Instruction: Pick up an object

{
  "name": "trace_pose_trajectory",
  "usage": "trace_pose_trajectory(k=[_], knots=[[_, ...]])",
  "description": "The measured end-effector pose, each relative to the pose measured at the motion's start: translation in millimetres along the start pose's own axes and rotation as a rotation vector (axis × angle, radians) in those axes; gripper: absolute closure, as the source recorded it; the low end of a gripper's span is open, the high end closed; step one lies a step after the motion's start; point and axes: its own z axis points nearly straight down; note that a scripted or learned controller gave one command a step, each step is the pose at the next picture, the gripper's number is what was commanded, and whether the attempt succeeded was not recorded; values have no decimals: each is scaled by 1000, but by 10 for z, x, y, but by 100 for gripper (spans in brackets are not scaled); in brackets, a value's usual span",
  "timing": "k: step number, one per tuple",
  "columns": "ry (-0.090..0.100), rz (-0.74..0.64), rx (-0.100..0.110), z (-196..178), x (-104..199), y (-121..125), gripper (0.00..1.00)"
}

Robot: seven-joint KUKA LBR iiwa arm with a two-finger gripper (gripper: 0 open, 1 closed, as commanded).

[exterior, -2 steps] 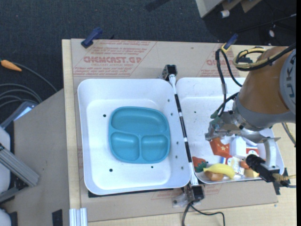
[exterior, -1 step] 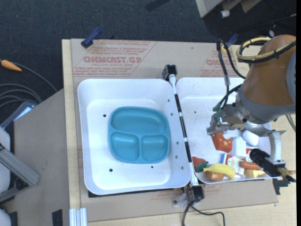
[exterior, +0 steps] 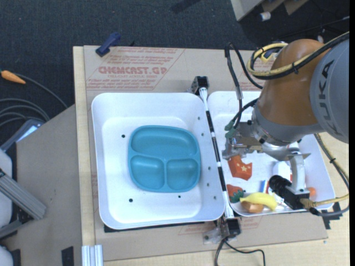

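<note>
My gripper (exterior: 234, 148) hangs low over the left part of the right bin (exterior: 320, 158), under the grey and orange wrist. Directly below it lies a red toy piece (exterior: 242, 169) with pale marks, and I cannot tell whether the two touch. Nearer the front edge lie a yellow banana (exterior: 262, 199), an orange piece (exterior: 253, 208) under it, and a small red and green piece (exterior: 236, 193). The arm hides much of this bin's floor.
The left bin (exterior: 108, 148) holds a blue divided plate (exterior: 163, 158). A black bar (exterior: 211, 132) runs along the wall between the bins. A small orange bit (exterior: 313, 192) sits at the right bin's right side. A blue clip (exterior: 108, 44) lies on the cardboard behind.
</note>
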Motion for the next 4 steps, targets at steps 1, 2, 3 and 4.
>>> trace_pose_trajectory(k=[1, 2, 3, 4], knots=[[-1, 1, -1, -87, -231, 2, 100], [-1, 0, -1, -160, -121, 2, 100], [-1, 1, -1, -130, -219, 232, 100], [0, 0, 3, -92, 102, -3, 100]])
